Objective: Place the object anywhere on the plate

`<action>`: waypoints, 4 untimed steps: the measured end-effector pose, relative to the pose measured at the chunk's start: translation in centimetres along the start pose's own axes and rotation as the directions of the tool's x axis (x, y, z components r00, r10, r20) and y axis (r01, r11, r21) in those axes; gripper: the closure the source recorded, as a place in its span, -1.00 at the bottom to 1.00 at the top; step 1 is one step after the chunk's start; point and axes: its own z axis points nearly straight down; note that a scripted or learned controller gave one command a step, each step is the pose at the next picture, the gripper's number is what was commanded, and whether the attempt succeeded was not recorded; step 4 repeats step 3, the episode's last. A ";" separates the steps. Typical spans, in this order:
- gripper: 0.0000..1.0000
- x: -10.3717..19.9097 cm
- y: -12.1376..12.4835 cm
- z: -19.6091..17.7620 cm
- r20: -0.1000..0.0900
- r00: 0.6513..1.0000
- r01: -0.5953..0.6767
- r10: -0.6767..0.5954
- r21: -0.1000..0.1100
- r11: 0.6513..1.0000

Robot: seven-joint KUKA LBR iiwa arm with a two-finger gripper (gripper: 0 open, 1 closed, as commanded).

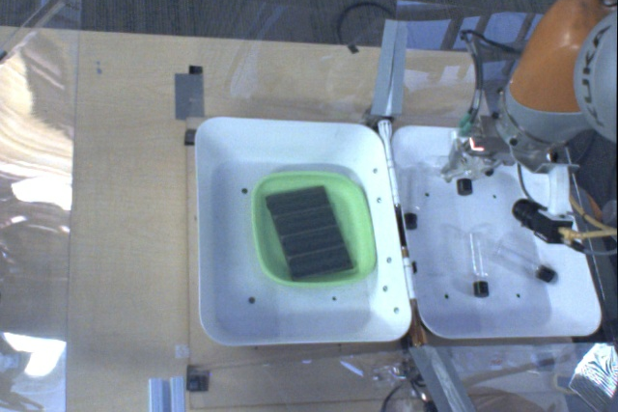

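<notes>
Dark ridged block [308,232] already lying on green plate [359,207], left bin [217,236] centre. Hand [470,161] hovering over right bin's [579,304] far edge; grip state unreadable. Task looking done.

We look down from above the bench [116,207] at a slant, from fairly far off, taking in both white bins: the left bin [217,304] and the right bin [570,304], with dark floor beyond.
</notes>
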 end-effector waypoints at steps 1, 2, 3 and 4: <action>1.00 7.2 -4.5 1.4 -0.003 0.979 0.202 -0.202 0.002 0.979; 1.00 12.2 -3.2 0.5 -0.003 0.956 0.293 -0.293 0.000 0.956; -1.00 12.1 -3.1 0.5 -0.003 0.956 0.292 -0.292 0.000 0.956; -1.00 12.1 -3.1 0.5 -0.003 0.956 0.292 -0.292 0.000 0.956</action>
